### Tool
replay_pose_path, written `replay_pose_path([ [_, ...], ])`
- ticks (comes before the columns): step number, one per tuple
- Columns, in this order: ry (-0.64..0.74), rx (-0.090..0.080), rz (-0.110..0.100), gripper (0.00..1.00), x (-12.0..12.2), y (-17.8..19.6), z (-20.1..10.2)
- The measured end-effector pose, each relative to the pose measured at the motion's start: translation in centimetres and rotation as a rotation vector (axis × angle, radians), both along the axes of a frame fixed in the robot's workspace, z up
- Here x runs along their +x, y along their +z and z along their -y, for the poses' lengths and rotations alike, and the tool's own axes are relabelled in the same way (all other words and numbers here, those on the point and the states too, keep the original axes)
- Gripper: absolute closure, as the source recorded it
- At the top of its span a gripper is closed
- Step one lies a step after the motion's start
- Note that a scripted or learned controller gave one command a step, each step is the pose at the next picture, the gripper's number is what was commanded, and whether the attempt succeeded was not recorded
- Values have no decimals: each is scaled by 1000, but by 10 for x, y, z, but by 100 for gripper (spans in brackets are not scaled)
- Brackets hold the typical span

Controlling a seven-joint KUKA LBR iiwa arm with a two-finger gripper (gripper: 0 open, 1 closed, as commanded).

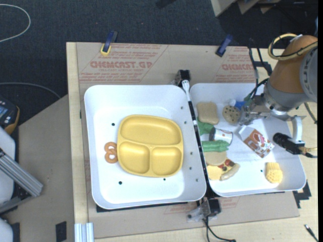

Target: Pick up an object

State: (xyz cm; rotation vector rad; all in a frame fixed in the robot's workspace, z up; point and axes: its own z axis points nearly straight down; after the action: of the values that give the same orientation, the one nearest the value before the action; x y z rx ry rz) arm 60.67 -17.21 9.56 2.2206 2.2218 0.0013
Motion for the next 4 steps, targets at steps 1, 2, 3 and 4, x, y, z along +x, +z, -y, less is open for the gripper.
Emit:
replay_pose_path([
  [1, 0, -2, 4, 100, -3, 44, -3],
  [2, -1, -3, 4, 100, -8, 89, -1],
  [3, 0, -3, 5, 100, -7, 132, 0],
  [4, 3, 2, -4, 100, -33, 138, -54],
])
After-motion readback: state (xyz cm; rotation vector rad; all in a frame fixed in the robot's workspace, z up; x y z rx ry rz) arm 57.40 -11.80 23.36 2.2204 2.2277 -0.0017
